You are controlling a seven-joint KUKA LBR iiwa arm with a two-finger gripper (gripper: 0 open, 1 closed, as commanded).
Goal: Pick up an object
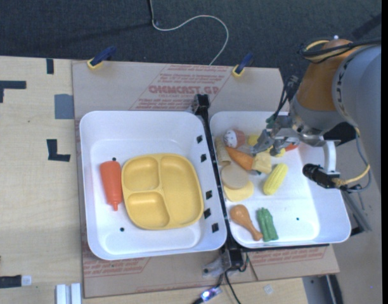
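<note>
Several toys [245, 160] crowded under gripper [271, 143] in right bin [321, 223], carrot beside cheese and corn; finger spread impossible to tell; likely to nudge neighbours or close on nothing.

The gripper [268, 143] hangs low over the right bin [321, 223], just above the carrot [239, 159]. A corn cob [275, 178] lies right of that carrot, a drumstick [244, 220] below it.
</note>
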